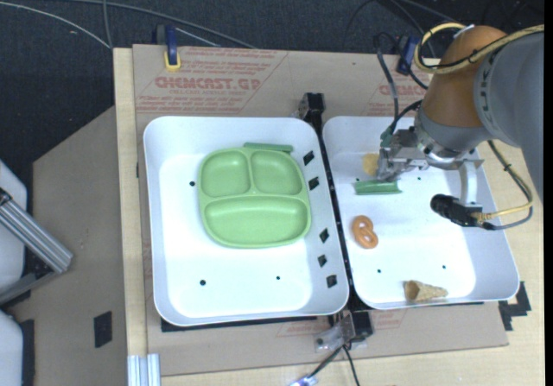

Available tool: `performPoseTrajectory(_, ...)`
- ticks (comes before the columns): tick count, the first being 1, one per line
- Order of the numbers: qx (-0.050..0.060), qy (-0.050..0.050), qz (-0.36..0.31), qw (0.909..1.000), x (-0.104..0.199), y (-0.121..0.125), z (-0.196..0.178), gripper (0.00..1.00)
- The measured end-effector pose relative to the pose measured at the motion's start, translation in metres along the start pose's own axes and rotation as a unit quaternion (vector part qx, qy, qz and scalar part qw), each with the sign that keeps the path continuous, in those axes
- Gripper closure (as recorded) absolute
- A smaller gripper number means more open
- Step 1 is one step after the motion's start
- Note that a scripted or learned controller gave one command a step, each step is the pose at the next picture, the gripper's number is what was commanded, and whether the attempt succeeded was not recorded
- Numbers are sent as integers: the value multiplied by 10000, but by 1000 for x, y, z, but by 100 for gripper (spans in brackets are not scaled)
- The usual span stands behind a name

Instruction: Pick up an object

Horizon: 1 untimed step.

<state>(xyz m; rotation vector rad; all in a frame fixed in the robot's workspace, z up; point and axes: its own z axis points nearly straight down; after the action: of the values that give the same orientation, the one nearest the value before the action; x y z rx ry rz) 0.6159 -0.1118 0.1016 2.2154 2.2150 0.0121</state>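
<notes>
Jaws point(386, 170): grip state unclear, low over right bin point(449, 285); brown board point(225, 73) on dark carpet point(60, 56).

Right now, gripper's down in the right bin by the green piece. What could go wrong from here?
1. The gripper sits right over the flat green piece and a small yellow object; it may catch both or neither.
2. The green piece lies low against the right bin floor, so the grasp may slide off.
3. These lie close to the bin's left wall, which a sideways drift could clip.
</notes>
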Motion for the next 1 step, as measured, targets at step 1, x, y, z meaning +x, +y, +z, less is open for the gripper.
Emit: performPoseTrajectory(1, 41, 3, -6, 10000, 3, -1, -44, 100)
